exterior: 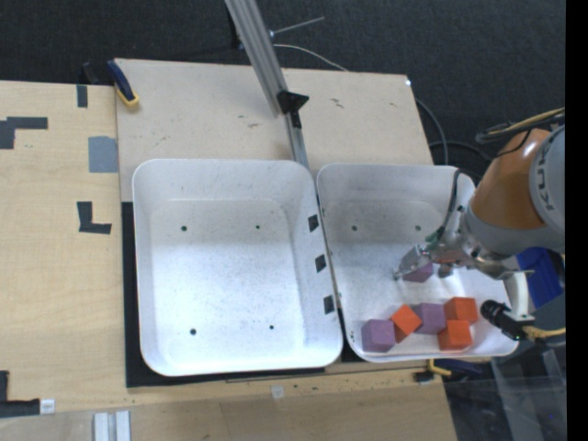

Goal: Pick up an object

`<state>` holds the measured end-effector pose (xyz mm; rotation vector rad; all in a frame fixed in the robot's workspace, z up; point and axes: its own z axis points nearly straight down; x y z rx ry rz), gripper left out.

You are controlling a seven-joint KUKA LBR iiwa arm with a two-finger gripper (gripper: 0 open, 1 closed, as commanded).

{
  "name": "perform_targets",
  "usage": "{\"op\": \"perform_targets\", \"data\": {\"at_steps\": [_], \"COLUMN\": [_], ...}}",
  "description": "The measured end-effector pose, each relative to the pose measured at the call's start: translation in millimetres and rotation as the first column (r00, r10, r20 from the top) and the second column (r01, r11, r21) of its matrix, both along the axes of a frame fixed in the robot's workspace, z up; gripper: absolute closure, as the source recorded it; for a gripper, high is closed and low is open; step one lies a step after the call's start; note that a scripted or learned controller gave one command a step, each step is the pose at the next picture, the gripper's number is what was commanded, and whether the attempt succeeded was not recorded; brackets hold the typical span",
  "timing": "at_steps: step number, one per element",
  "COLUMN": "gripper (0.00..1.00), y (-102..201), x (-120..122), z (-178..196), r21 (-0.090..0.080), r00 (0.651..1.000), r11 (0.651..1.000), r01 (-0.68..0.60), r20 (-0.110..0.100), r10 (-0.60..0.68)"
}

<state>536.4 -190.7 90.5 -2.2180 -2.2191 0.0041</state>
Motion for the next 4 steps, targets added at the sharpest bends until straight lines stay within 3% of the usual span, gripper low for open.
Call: {"op": "perform_targets", "data": {"at_steps": [1,2,3,4], "gripper": [1.00,1.00,1.00,1.00], "y": [0,92,158,254], "x": [1,4,24,50], "z": [11,3,105,101], "r21": [0.001,-0.001,0.001,0.002], "r00": [1.000,1.000,1.000,1.000], "r11": [1.000,1.000,1.000,1.000], "r01": [-0.002,-0.006,-0.007,-0.010], "r20": [0.002,0.009,0.011,0.003], "r10": [0.002,0.006,0.007,0.010]}}
